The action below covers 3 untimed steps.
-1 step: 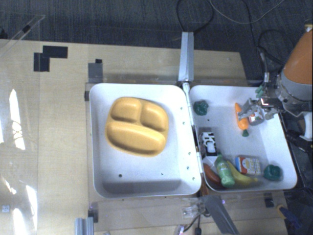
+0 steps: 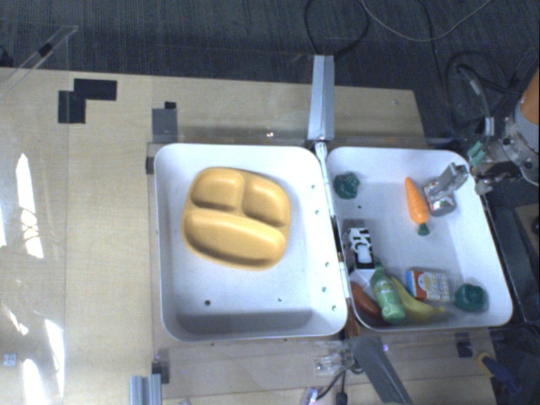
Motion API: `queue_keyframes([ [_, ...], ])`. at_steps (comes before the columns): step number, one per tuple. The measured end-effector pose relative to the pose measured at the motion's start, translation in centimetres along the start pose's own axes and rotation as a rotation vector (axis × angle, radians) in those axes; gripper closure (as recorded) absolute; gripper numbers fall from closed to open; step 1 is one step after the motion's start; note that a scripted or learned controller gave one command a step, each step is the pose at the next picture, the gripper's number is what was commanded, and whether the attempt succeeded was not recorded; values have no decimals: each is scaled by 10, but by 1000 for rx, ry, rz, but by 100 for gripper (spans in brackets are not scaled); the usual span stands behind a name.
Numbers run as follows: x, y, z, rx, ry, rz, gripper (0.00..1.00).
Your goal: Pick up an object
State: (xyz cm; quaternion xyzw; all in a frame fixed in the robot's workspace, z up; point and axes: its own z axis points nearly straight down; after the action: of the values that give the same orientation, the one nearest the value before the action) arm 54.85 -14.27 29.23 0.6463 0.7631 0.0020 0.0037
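Note:
The right bin (image 2: 472,251) holds an orange carrot (image 2: 416,202) with a green tip, lying near the back right. My gripper (image 2: 442,192) hangs just to the right of the carrot, low over the bin, its metal fingers (image 2: 434,186) apart with nothing between them. Also in this bin lie a teal round piece (image 2: 346,184) at the back left, a black-and-white box (image 2: 360,245), a green bottle (image 2: 386,295), a yellow banana (image 2: 415,302), a small printed carton (image 2: 428,283) and a second teal piece (image 2: 470,297).
The left bin (image 2: 173,310) holds a large yellow divided tray (image 2: 237,218). A metal post (image 2: 321,99) stands at the back between the bins. Cables lie on the dark floor behind. The arm comes in over the right bin's far right rim.

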Motion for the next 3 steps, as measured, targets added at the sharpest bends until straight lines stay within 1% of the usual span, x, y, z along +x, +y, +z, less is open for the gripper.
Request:
queue_keyframes([
  [1,9,-22,-7,2,1,-44,0],
  [2,1,17,78,4,2,-32,0],
  [3,-25,47,197,0,1,-208,0],
])
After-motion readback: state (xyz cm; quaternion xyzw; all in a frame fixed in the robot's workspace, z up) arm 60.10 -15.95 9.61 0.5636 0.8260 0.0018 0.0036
